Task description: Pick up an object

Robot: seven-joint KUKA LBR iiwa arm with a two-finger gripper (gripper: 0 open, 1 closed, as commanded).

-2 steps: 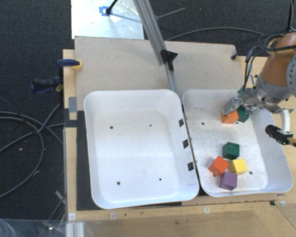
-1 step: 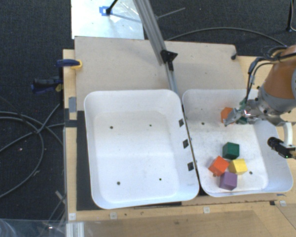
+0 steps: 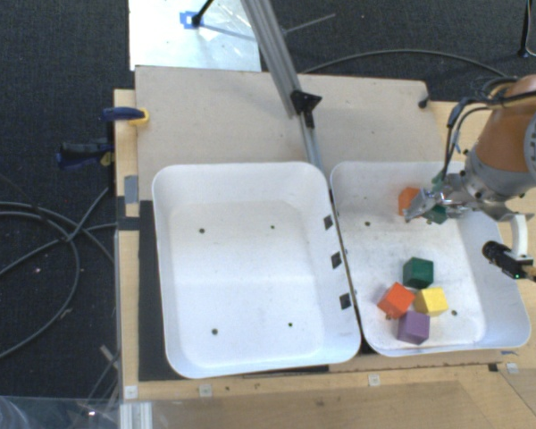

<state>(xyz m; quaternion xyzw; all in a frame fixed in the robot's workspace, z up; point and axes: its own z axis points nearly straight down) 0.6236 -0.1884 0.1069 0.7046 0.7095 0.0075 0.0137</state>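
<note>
My gripper (image 3: 426,207) hangs low over the far part of the right bin (image 3: 498,286), reaching in from the right. A small orange block (image 3: 407,199) lies right at its tip, on the gripper's left side, and I cannot tell whether it is touching. A bit of green (image 3: 439,214) shows just under the gripper. Nearer the front of the same bin sit a green cube (image 3: 418,272), an orange cube (image 3: 395,299), a yellow cube (image 3: 431,301) and a purple cube (image 3: 414,326), packed close together.
The left bin (image 3: 174,266) adjoins the right one along a raised shared rim (image 3: 339,257). A slanted metal pole (image 3: 277,47) crosses the far side of the bench. Clamps (image 3: 123,114) and cables lie off the left edge.
</note>
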